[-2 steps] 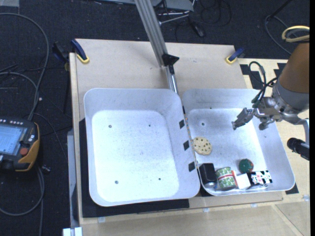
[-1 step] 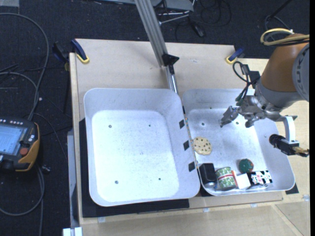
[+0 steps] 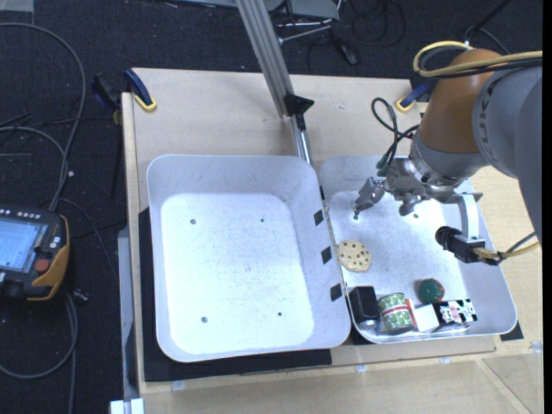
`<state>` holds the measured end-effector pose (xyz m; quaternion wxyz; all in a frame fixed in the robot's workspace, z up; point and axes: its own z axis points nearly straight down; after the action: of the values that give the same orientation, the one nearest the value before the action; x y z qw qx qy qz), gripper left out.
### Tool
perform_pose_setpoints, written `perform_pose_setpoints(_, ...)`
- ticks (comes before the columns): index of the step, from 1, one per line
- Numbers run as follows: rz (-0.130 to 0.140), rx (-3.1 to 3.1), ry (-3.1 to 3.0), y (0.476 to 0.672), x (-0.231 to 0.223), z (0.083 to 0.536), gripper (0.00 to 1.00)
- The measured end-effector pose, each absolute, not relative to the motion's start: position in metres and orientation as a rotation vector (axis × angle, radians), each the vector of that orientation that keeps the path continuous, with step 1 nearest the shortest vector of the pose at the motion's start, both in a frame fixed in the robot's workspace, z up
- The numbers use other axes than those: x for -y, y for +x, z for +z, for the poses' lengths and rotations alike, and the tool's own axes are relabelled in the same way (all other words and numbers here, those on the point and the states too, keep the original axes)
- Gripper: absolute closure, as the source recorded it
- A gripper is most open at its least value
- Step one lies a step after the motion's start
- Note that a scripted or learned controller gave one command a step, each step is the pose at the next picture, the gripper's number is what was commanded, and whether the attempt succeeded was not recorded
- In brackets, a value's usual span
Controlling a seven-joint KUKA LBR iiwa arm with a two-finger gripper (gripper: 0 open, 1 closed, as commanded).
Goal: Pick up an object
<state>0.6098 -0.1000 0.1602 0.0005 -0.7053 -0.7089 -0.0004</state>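
In the right bin (image 3: 483, 257) a round tan cookie (image 3: 354, 254) lies near the left wall. Along the front wall sit a black block (image 3: 363, 302), a green-and-white can (image 3: 394, 311), a white block (image 3: 423, 318), a black-and-white patterned box (image 3: 455, 312) and a dark green ball (image 3: 430, 290). My gripper (image 3: 384, 203) hangs over the back half of this bin, behind and slightly right of the cookie. Its fingers are spread open, one fingertip (image 3: 360, 205) to the left, and nothing is between them.
The left bin (image 3: 172, 179) stands beside the right one, sharing a raised middle rim. A grey metal pole (image 3: 267, 46) slants down to the bins' back edge. A teach pendant (image 3: 26, 253) lies on the floor at left. Cables trail across the floor behind the bench.
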Motion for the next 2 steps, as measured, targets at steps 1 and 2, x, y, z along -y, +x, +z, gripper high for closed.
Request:
perform_pose_setpoints(1, -0.004, 2.229, -2.216, 0.6337, 0.037, 0.1895, 0.0)
perform_pose_setpoints(2, 0.0, 2.223, -2.22, 0.6329, 0.0402, 0.1984, 1.0)
